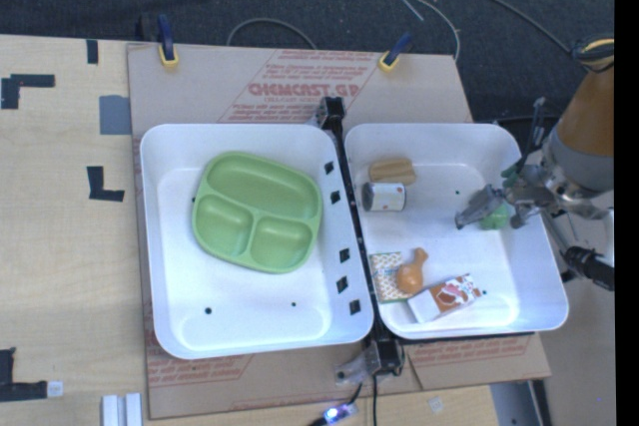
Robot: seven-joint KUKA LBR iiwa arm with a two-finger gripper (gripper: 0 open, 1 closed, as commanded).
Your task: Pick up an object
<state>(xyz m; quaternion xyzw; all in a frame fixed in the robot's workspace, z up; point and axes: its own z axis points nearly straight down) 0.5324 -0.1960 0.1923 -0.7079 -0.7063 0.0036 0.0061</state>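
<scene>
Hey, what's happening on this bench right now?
A grey robot arm with an orange band reaches in from the right, its gripper low over the right white bin, beside a small green object. Whether it grips anything is unclear. That bin also holds a tan bread-like block, a small grey and white cylinder, an orange drumstick toy and a flat red and white packet. The left white bin holds a green divided plate.

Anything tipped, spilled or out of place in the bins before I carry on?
Nothing stands out. The green divided plate lies flat in the left bin; the small items in the right bin lie loose but contained. The claw is over the right bin.
</scene>
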